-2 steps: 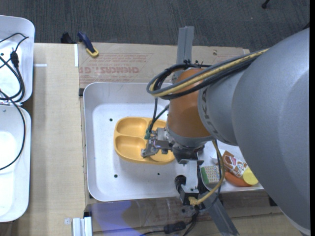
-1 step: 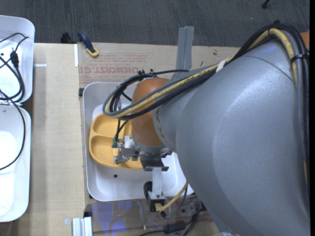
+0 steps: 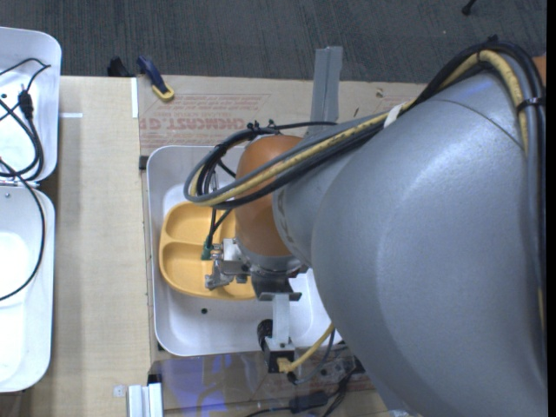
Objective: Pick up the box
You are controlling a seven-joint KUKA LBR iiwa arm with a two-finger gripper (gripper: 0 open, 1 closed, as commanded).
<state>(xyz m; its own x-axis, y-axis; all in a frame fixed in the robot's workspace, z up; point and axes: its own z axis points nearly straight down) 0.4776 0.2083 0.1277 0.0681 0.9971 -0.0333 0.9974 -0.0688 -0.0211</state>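
Reaching in from the right, the big grey arm [image 3: 434,233] hangs low over the white bin [image 3: 174,320]. Its wrist covers part of a yellow dish [image 3: 187,254] with two sections inside that bin. The gripper [image 3: 228,272] is by the dish. I cannot tell where the box is.

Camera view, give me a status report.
Gripper low over yellow divided tray in white bin. Arm covers much of the bin. Box unseen.

arm [image 3: 434,233] – reaching in from right | orange band [image 3: 261,198] – wrist pointing down
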